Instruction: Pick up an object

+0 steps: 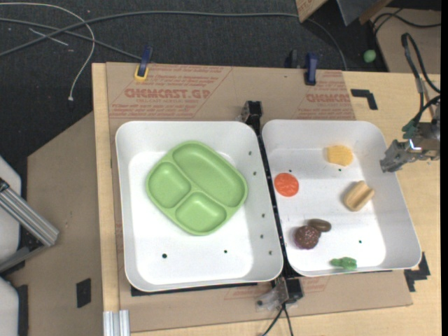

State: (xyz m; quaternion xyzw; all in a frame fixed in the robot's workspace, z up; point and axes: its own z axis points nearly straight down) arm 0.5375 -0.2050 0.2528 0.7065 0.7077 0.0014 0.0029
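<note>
At right bin's rim, hand hovers.

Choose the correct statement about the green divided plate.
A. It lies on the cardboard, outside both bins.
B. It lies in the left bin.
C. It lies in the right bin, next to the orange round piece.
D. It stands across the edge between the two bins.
B: the green divided plate lies flat inside the left bin, apart from the small items in the right bin.
</note>
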